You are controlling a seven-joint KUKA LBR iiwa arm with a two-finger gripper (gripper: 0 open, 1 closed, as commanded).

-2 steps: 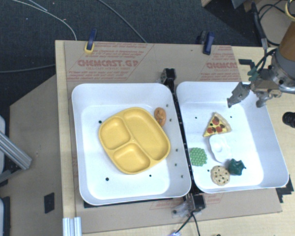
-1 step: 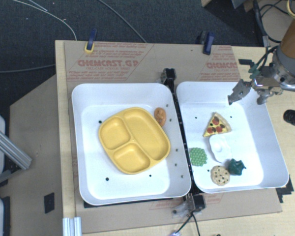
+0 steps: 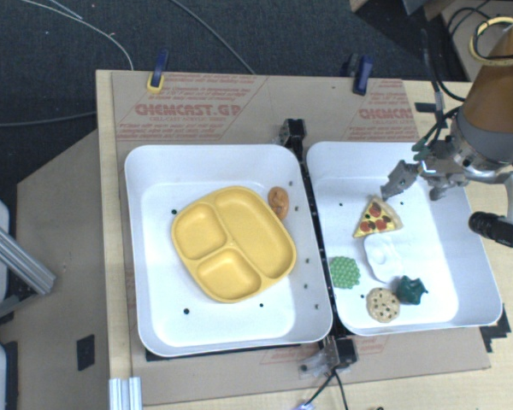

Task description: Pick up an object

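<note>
My gripper (image 3: 417, 183) hangs over the back of the right bin (image 3: 462, 254), open, with one finger at its left and one at its right and nothing between them. Just below and left of it lies a toy pizza slice (image 3: 378, 218). Nearer the front sit a white lump (image 3: 385, 254), a green round piece (image 3: 344, 272), a cookie (image 3: 382, 304) and a dark green toy (image 3: 410, 289). In the left bin (image 3: 154, 229) lies a yellow divided plate (image 3: 232, 243) with a small brown toy (image 3: 278, 201) at its far right corner.
A black clamp (image 3: 292, 131) sits at the back between the two bins. Blue clips (image 3: 360, 73) hold the cardboard at the bench's rear. Cables run across the dark floor behind.
</note>
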